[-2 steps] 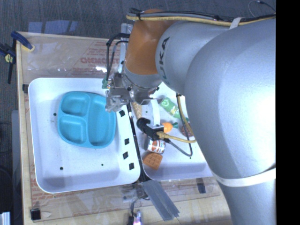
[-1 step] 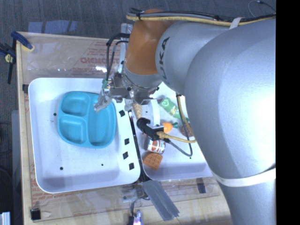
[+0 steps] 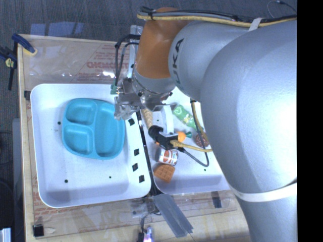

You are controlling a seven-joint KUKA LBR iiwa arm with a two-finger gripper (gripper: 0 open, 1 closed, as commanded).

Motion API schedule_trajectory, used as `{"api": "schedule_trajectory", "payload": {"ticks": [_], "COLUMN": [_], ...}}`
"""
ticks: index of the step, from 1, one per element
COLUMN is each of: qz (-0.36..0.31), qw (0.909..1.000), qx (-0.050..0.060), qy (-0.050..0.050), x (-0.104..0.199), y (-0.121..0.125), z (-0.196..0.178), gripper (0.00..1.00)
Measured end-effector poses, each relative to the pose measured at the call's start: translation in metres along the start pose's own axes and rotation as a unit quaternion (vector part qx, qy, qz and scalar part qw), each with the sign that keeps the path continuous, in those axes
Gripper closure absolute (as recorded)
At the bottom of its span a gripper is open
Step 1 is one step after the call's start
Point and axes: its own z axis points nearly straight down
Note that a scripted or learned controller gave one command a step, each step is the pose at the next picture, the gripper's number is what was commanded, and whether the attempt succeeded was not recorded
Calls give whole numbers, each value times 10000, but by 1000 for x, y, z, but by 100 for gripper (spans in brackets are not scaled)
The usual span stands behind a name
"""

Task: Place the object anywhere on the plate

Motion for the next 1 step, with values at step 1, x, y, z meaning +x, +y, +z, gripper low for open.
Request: {"api": "schedule_trajectory", "payload": {"ticks": [1], "qz": [0], "qw": [10000], "qx": [0], "qy": [-1], "x": [0], "y": [0], "z": [0], "gripper": [0]}}
